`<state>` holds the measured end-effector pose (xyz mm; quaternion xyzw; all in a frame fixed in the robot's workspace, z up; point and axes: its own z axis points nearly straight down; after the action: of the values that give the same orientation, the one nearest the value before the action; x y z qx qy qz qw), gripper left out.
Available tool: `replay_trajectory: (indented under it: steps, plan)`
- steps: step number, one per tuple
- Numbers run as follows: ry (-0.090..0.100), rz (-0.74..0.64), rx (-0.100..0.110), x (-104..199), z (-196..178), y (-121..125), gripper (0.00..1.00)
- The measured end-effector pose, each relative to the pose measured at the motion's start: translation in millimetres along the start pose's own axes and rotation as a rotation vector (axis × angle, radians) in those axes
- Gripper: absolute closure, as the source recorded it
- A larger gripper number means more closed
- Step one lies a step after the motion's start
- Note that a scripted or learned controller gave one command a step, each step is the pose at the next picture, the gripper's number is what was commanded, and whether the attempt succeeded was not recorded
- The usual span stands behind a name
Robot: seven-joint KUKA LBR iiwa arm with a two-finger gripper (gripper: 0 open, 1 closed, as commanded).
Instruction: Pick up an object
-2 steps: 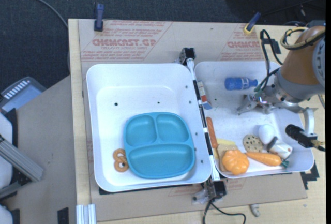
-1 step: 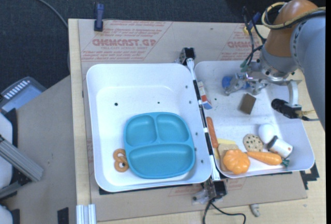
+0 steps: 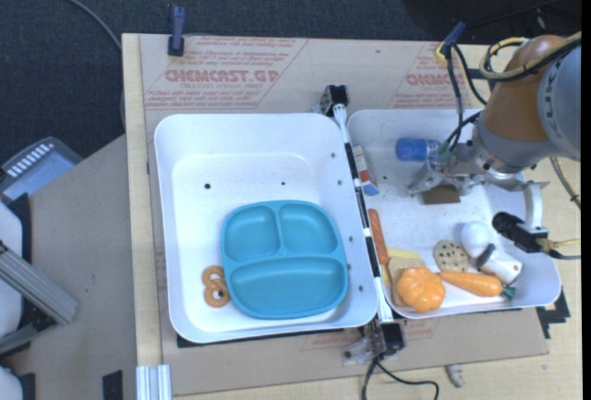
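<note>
On bench board (image 3: pixel 222 75): red "CHEMCAST GP" print

You can read red print on the brown board (image 3: pixel 277 75) lying under the two bins: "CHEMCAST G.P" stands in large letters behind the left bin, upside-on to you and clear enough. Above it runs a line of finer red print, too small to read. At the board's far right corner the same red lettering begins again, "CHEM", cut off by the arm (image 3: pixel 531 103)
</note>
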<state>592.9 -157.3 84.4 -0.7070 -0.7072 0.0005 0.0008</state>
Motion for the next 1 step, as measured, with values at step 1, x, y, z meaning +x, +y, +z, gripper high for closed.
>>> replay_trajectory:
  steps: [1]
  plan:
    - [0.000,0.000,-0.001,0.4,-10.2,0.6,1.00]
